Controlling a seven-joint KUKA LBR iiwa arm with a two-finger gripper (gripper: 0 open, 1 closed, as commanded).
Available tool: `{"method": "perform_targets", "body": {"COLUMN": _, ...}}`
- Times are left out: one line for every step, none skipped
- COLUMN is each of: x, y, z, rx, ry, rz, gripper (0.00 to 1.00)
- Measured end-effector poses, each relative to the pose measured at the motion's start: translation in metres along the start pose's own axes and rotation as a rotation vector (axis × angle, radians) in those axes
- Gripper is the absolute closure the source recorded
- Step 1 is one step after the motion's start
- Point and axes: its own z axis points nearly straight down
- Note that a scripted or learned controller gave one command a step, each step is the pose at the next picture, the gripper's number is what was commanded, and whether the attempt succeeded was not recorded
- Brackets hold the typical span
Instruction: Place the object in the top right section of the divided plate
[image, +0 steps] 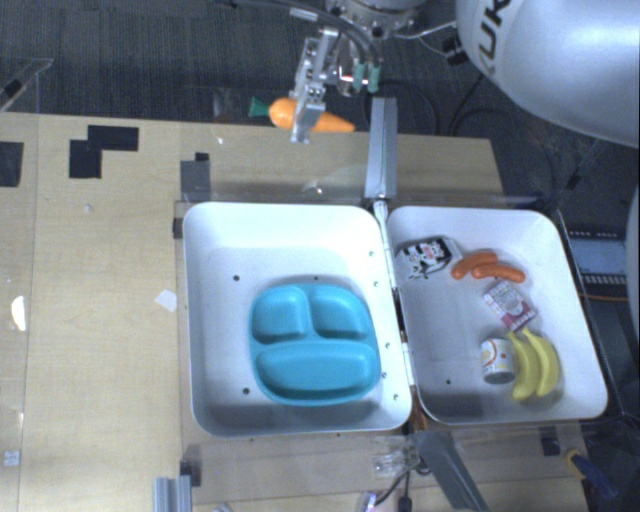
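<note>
- The gripper (312, 100) hung high over the bench's far edge, an orange carrot (300, 113) pinched between its fingers.
- A blue divided plate (314, 342) sat in the left bin (215, 250).
- The right bin (570, 300) held a sausage (487, 267), bananas (536, 364), a small can (495, 359), a packet (509, 304) and a black-and-white toy (425, 256).

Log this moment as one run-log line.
gripper: raised beyond bins, shut on toy carrot | divided plate: left bin, sections bare | right bin: bananas, sausage, can, packets
</note>
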Motion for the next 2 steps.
{"method": "perform_targets", "body": {"x": 0.012, "y": -0.051, "z": 0.000, "rx": 0.001, "ry": 0.001, "rz": 0.076, "gripper": 1.00}}
{"method": "perform_targets", "body": {"x": 0.002, "y": -0.065, "z": 0.000, "rx": 0.001, "ry": 0.000, "rz": 0.066, "gripper": 1.00}}
